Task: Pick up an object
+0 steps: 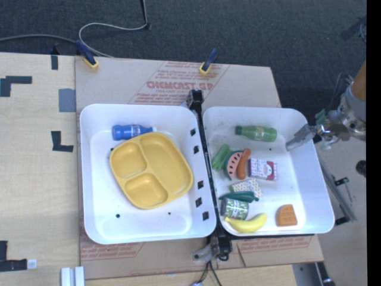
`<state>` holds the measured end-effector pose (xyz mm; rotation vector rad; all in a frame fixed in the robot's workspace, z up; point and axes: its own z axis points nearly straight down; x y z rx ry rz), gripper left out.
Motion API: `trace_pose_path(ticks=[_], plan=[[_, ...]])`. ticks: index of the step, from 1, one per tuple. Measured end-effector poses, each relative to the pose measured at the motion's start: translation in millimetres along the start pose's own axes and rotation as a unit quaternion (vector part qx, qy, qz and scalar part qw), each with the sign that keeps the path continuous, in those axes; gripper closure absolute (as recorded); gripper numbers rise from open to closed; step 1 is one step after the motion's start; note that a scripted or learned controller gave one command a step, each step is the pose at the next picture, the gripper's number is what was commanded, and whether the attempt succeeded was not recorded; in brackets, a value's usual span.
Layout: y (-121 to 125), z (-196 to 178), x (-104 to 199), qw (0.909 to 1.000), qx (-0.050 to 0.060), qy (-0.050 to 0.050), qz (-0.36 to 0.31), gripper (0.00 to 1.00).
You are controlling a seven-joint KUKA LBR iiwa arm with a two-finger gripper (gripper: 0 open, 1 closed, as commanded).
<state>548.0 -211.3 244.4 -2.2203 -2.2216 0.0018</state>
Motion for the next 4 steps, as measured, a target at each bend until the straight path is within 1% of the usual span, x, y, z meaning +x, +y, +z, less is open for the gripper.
trace_pose_path(ticks=[1, 2, 3, 4], plan=[[22.5, 114.8, 16.9, 1.0, 0.001, 0.001, 0.0, 0.0], [21.6, 158.8, 80.7, 1.0, -0.001, 0.0, -0.001, 0.0], [21.6, 149.5, 80.7, 1.0, -0.001, 0.0, -0.001, 1.0], [25.3, 6.0, 130.0, 1.0, -0.001, 0.0, -0.001, 1.0]])
